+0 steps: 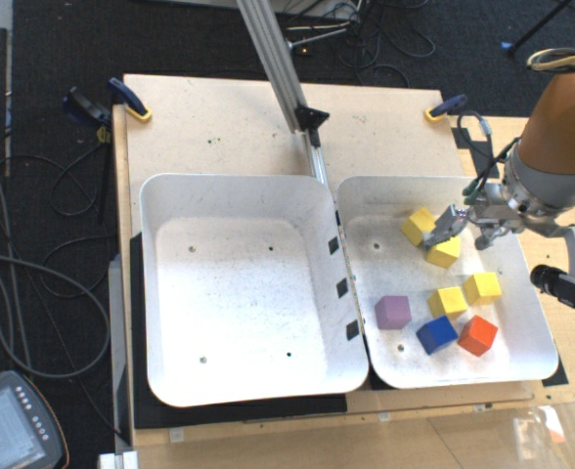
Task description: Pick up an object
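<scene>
Tool (448, 231): I find it low in the right bin (522, 360), at the bin's upper middle, hanging from the grey wrist that comes in from the right. Whether it is open or closed on anything I cannot tell; its tip is a dark blur against the blocks.

Nearest item: yellow block (445, 253), right at the tool's tip and a touch below it toward the camera. I cannot say whether the two touch or the tool merely stands over it.

Second item: another yellow block (418, 226), just to the left of the tip and slightly farther from the camera, close beside the first.

These two flank the tool; in my judgement the coming grasp depends on which of them lies squarely under the tip, and the nearer, lower one looks the likelier.

Farther out, toward the front of the bin and well apart from the tool: two more yellow blocks (465, 295) side by side, a purple block (393, 311) to their left, a blue block (436, 334) and an orange block (478, 335) at the front.

Left bin (170, 198): across the divider, far from the tool.

Table (219, 125): carries both bins.
</scene>
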Controlling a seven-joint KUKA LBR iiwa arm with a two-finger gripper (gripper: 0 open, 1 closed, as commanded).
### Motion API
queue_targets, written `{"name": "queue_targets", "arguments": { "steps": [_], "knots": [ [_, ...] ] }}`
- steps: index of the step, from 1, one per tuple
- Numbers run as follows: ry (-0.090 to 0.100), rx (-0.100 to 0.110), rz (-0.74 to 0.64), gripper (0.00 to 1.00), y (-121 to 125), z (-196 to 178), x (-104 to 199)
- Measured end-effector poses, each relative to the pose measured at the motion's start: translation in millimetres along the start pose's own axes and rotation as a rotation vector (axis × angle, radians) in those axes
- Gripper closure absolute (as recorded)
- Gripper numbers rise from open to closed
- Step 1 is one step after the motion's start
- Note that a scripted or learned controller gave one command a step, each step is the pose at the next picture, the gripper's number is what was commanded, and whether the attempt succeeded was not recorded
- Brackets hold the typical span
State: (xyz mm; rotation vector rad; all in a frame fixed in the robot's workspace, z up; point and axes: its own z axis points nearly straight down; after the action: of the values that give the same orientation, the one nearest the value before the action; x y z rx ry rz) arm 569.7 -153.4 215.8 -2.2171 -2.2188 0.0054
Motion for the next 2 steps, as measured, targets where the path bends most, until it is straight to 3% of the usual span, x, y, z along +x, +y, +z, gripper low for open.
{"name": "queue_targets", "arguments": {
  "steps": [2],
  "knots": [
    [0.0,0.0,0.001,0.0,-4,118,2]
  ]
}}
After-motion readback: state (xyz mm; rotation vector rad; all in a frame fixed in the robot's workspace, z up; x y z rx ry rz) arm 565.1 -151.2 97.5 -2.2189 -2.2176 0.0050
